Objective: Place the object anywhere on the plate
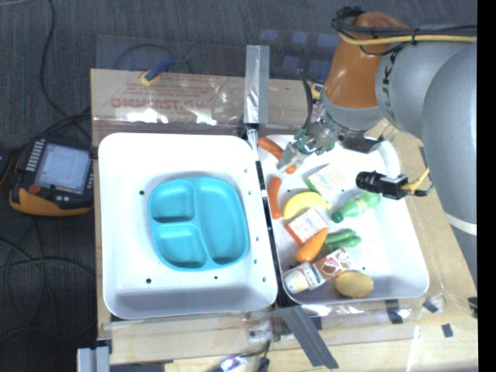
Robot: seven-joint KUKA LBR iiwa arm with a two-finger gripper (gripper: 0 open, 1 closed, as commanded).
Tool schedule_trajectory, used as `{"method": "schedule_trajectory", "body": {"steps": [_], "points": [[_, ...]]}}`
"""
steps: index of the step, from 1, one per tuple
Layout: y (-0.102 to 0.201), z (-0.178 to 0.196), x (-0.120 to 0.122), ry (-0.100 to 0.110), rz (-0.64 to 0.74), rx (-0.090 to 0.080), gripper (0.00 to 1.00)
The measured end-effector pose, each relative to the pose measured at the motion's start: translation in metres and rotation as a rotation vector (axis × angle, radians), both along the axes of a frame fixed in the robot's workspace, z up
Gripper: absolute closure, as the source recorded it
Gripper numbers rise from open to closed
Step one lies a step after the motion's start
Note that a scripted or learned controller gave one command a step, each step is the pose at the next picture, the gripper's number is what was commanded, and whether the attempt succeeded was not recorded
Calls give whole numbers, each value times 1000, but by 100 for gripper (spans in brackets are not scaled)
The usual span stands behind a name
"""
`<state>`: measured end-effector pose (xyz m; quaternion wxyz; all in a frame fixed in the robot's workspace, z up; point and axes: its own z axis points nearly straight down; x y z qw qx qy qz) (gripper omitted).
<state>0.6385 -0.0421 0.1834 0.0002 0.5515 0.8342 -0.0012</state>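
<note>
A: In the right bin's far-left corner, the pincer is above an orange toy carrot; grip I cannot tell.

B: Blue sectioned plastic plate waits; crowding may spoil the grasp.

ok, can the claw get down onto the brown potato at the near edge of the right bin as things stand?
Probably yes. The brown, rounded potato lies uncovered at the right white bin's near edge, with a small labelled bottle close beside it. The claw hovers at the far end, so the arm must cross the toy pile.
</note>
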Motion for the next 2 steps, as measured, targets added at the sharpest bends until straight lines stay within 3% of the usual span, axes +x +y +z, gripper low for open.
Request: {"method": "schedule_trajectory", "body": {"steps": [1, 2], "points": [[63, 0, -64, 1, 111, 3, 100], [64, 0, -64, 1, 111, 4, 0]]}}
